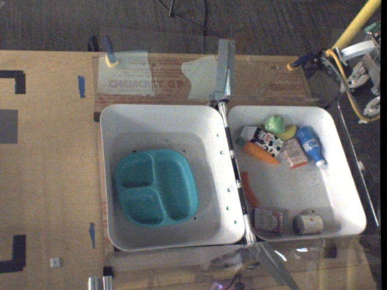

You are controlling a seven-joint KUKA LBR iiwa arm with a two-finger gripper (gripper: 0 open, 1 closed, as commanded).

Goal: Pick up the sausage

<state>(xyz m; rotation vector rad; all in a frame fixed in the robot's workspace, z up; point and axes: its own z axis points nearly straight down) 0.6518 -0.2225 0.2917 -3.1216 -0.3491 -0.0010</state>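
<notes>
Two white bins side by side. The left bin (112, 132) holds a teal divided plate (156, 187) with three compartments, lying flat toward the bin's 7 o'clock.

The sausage (247, 190) is in the right bin (338, 180). It is thin and reddish-orange, at the bin's 9 o'clock, lying along the left wall and pointing roughly 12 to 6. It lies free, with nothing gripping it.

Clustered at the right bin's 12 o'clock:
- a green round item (275, 124)
- a yellow item (289, 132) touching it at its 4 o'clock
- a blue bottle (311, 145) on its side at the cluster's 3 o'clock
- a black-and-white patterned carton (266, 141)
- a small orange-and-white box (294, 154)
- an orange carrot (261, 154) at the cluster's 7 o'clock, just above the sausage but apart from it

At the bin's 6 o'clock we see a pinkish flat packet (269, 220), and a grey can (308, 223) on its side beside it.

The gripper (364, 71) sits at the frame's 2 o'clock, outside the right bin and well apart from the sausage, with a yellow cable (363, 17) running up from it. We cannot tell whether it is released or clenched; that part is too cluttered to read.
</notes>
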